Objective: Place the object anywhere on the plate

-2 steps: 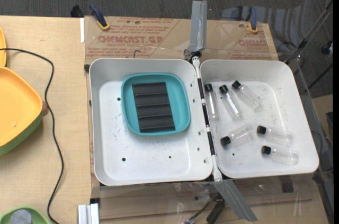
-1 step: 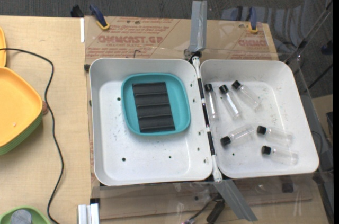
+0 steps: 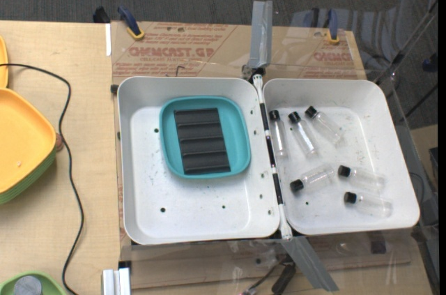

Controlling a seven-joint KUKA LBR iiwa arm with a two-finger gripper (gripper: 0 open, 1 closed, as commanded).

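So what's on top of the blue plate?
A dark ribbed block lies on the teal plate, covering its middle. Anything beneath the block is hidden.

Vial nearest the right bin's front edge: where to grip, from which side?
Grip that vial mid-body on the clear tube, coming straight down with the gripper closing across its width. It lies flat, black cap toward the left, apart from the other vials, with bare bin floor on both long sides.

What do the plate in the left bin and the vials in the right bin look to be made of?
Plate: likely moulded plastic, teal, smooth with a slight sheen on its rounded rim; a dark ribbed insert sits in it, perhaps rubber or foam. Vials: clear glass or plastic, transparent walls showing the white bin beneath, with matte black caps.
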